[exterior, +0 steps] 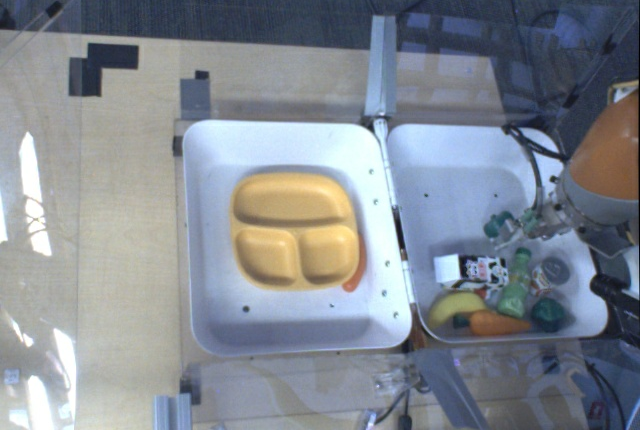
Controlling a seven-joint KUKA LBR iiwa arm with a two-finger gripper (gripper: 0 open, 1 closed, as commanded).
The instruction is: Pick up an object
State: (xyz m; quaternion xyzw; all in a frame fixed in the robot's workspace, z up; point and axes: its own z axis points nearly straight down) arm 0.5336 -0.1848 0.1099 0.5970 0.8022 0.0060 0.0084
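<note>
toys, mostly little plastic food, are piled in the right bin's (450, 168) near corner: banana (455, 304), then carrot (497, 324), then green bottle (515, 290). all look light, stiff and slick, so i'd pinch the banana mid-body. gripper (522, 226) hovers just above them, can't tell what it's doing.
</note>
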